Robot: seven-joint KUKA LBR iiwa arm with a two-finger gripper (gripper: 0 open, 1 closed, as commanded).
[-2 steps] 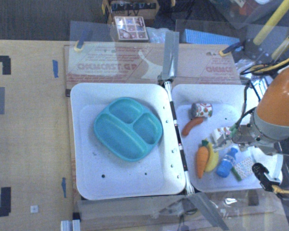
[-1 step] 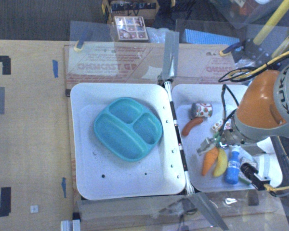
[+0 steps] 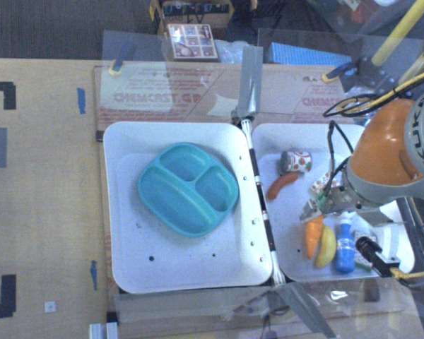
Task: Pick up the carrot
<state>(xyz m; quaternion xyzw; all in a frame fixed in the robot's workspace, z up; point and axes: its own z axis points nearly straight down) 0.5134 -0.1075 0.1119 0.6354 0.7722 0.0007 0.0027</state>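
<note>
Pale wood benchtop carries two shallow white bins side by side, with cardboard and clutter along the far edge. The arm (image 3: 385,154), grey with an orange band, reaches in from the right and holds its gripper (image 3: 324,205) low over the right bin (image 3: 268,136), just above the far end of the carrot (image 3: 311,237). Whether the end effector is spread or closed cannot be told from this angle; nothing is seen held.

The carrot lies near the bin's near edge, pointing roughly near-to-far, with a yellow banana (image 3: 327,246) touching its right side and a blue bottle (image 3: 345,246) just beyond that. A clean pick probably calls for dropping straight down on the carrot's middle, closing across its narrow width, with one finger slipped into the tight seam against the banana; coming in slightly from the left, where the bin floor is bare, would likely lower the chance of catching the banana too.

Farther back in the same bin lie a reddish sausage-shaped item (image 3: 282,185) and a small red-and-white can (image 3: 295,162). The left bin (image 3: 127,253) holds a teal divided plate (image 3: 189,188), its three compartments bare.
</note>
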